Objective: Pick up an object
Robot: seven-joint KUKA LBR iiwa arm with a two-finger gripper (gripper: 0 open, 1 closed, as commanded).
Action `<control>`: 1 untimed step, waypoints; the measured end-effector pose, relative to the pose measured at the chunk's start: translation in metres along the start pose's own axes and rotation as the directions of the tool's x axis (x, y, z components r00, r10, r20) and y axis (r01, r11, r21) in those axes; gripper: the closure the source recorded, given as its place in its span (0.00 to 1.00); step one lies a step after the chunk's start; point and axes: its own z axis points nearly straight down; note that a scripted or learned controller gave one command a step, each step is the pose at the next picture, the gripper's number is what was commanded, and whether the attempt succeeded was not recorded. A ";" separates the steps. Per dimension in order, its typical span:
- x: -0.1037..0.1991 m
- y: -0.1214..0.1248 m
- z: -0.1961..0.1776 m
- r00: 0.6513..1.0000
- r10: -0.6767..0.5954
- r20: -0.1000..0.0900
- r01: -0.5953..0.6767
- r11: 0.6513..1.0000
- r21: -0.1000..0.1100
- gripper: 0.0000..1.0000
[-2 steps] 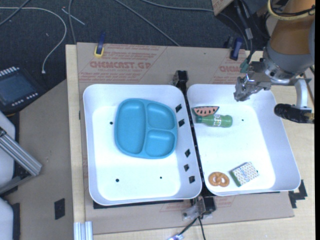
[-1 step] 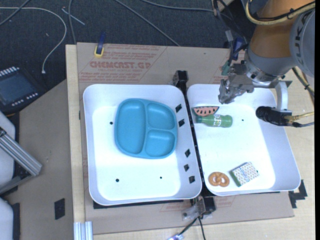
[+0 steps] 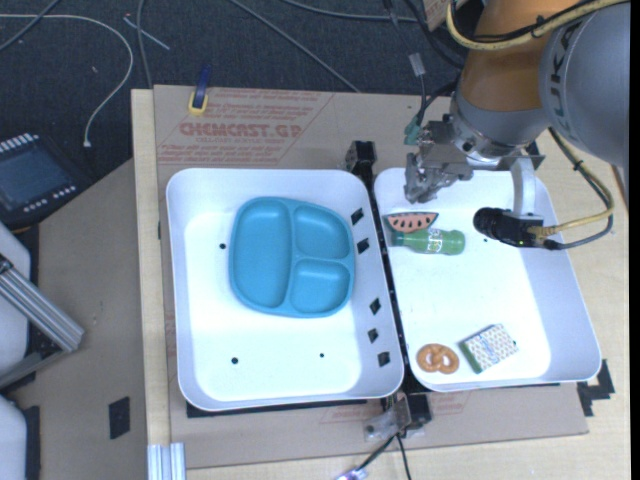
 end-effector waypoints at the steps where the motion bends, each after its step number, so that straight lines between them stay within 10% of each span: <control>1: 0.054 0.001 0.019 1.000 0.001 0.000 -0.001 1.000 0.006 1.00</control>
